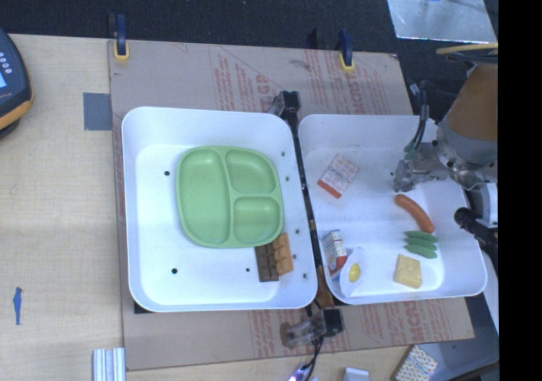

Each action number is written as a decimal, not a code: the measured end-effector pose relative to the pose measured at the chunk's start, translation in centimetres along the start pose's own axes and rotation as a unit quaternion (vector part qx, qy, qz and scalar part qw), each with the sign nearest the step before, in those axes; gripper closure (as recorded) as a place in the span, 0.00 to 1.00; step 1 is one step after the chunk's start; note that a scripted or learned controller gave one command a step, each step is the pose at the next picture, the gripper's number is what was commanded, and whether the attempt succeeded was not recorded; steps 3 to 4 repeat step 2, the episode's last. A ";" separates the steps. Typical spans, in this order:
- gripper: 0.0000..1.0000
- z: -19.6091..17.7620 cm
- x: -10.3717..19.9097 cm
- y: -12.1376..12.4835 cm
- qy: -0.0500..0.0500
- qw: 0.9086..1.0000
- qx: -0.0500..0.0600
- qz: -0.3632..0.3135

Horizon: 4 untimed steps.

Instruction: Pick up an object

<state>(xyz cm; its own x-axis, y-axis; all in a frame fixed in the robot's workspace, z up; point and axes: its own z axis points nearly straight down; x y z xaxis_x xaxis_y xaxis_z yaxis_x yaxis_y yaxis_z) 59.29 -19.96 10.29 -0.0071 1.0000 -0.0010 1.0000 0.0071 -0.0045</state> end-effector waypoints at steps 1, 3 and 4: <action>1.00 -7.9 5.0 -3.1 0.001 1.000 0.000 0.000; 0.00 -7.7 4.8 -3.0 0.001 1.000 -0.001 0.001; 0.00 -7.7 4.8 -3.0 0.001 1.000 -0.001 0.001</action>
